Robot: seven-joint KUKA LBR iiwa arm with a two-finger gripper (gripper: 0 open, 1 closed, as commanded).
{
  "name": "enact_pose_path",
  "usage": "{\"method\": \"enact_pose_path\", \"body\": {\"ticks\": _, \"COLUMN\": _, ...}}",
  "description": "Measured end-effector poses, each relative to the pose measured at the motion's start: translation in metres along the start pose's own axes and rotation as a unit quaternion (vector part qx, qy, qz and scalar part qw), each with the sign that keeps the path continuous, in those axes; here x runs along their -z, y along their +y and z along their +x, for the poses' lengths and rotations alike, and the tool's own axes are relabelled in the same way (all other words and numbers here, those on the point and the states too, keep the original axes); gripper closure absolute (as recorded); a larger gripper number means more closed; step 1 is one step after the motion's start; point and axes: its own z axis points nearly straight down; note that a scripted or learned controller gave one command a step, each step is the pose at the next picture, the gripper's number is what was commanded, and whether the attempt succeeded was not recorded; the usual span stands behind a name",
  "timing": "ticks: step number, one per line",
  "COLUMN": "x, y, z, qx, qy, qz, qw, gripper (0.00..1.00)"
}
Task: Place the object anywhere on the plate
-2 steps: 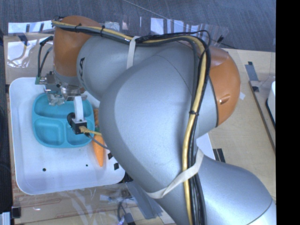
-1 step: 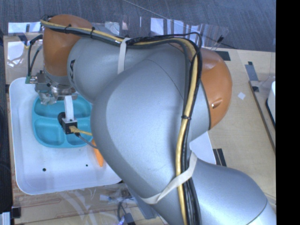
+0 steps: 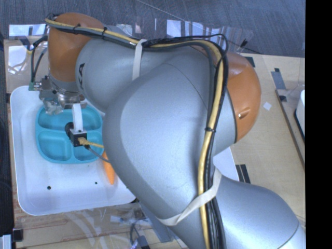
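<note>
I am hovering my gripper (image 3: pixel 54 107) low over the blue divided plate (image 3: pixel 52 139) in the left white bin (image 3: pixel 31 191), since that is the target. I cannot tell whether the gripper is open or closed. The orange carrot-like object (image 3: pixel 109 174) is lying in the bin just beside the plate's rim, so it is probably not yet placed.

A blue compartmented plastic plate (image 3: pixel 54 139) is laid flat in the left white bin (image 3: pixel 31 191); a slim orange object (image 3: pixel 109 173) is seen just beside it, partly hidden.
</note>
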Motion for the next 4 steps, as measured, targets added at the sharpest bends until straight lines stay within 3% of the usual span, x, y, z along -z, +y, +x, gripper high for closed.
{"method": "enact_pose_path", "body": {"ticks": 1, "x": -0.014, "y": -0.005, "z": -0.108, "qx": -0.002, "qy": 0.003, "qz": 0.007, "qw": 1.0, "gripper": 1.0}}
{"method": "enact_pose_path", "body": {"ticks": 2, "x": 0.118, "y": 0.001, "z": -0.032, "qx": 0.0, "qy": 0.003, "qz": -0.006, "qw": 1.0, "gripper": 1.0}}
{"method": "enact_pose_path", "body": {"ticks": 3, "x": 0.109, "y": -0.001, "z": 0.004, "qx": -0.002, "qy": 0.001, "qz": -0.001, "qw": 1.0, "gripper": 1.0}}
{"method": "enact_pose_path", "body": {"ticks": 4, "x": -0.011, "y": -0.001, "z": 0.004, "qx": -0.001, "qy": 0.0, "qz": 0.001, "qw": 1.0, "gripper": 1.0}}
